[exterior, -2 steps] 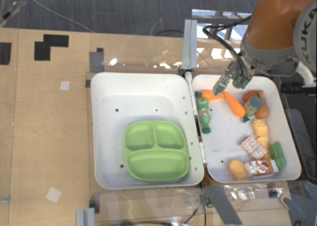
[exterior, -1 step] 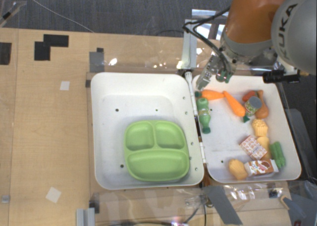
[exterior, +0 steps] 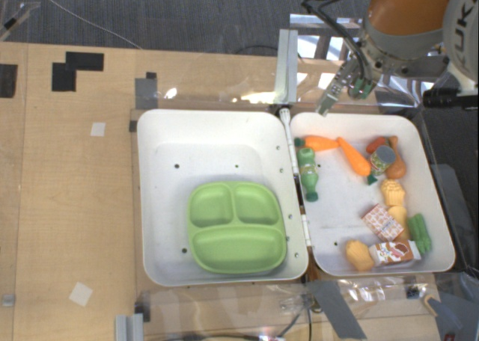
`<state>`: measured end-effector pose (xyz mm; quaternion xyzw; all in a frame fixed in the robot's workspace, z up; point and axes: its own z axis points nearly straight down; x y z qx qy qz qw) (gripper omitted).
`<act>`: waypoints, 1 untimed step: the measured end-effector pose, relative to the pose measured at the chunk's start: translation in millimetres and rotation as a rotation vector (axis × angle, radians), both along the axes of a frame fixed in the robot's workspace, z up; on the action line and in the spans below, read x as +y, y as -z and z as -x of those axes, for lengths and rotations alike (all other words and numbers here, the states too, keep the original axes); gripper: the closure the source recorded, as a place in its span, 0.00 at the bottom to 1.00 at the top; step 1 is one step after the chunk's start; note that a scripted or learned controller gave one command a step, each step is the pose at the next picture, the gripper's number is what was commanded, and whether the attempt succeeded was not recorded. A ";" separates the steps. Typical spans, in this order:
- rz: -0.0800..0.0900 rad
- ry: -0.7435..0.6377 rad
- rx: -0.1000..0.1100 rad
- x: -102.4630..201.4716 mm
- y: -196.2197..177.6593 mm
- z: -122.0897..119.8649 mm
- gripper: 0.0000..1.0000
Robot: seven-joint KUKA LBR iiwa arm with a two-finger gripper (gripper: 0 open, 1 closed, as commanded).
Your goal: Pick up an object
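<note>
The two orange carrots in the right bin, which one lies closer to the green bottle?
The flatter carrot, lying almost level near the bin's top wall, with its left end by the green bottle. The other carrot slants down to the right, farther off.

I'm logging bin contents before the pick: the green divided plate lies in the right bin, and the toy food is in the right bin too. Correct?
Not quite. The camera view shows the green divided plate in the left bin; the toy food is in the right bin, as you said.
</note>
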<state>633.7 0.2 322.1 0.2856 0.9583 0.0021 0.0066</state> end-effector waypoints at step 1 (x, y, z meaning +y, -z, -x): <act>0.000 0.040 0.000 -15.8 -33.2 -27.4 1.00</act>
